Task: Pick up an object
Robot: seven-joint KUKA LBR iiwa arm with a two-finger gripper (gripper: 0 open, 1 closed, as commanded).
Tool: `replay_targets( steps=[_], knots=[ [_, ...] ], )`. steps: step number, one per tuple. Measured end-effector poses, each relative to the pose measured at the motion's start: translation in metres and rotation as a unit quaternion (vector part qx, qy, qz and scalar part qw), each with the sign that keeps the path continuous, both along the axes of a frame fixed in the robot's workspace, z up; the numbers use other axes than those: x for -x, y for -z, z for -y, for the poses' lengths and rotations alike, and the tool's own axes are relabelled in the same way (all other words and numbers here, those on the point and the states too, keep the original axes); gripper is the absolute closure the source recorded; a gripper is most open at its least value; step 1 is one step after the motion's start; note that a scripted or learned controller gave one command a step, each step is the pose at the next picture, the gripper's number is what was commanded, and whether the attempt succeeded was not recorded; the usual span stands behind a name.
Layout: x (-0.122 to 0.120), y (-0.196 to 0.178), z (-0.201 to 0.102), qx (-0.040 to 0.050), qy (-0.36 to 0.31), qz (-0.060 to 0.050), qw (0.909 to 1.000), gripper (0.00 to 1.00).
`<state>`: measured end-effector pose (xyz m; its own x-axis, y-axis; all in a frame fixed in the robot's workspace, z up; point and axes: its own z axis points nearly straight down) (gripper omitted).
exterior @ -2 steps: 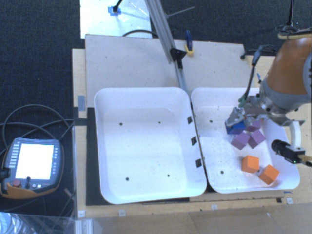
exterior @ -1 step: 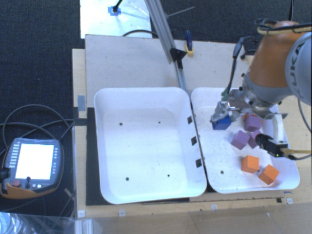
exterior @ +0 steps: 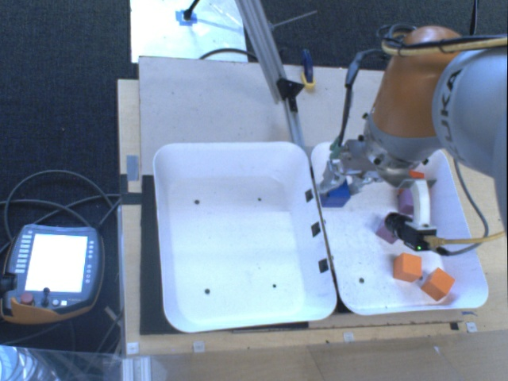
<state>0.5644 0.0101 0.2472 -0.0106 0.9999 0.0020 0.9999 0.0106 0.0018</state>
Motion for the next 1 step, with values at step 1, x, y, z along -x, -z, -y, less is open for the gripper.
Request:
replay_targets(
  steps=[1],
  knots=[
    [-0.0257,0.0040,-0.0524,0.0001,0.000,0.001,1.0000,1.00]
  ],
)
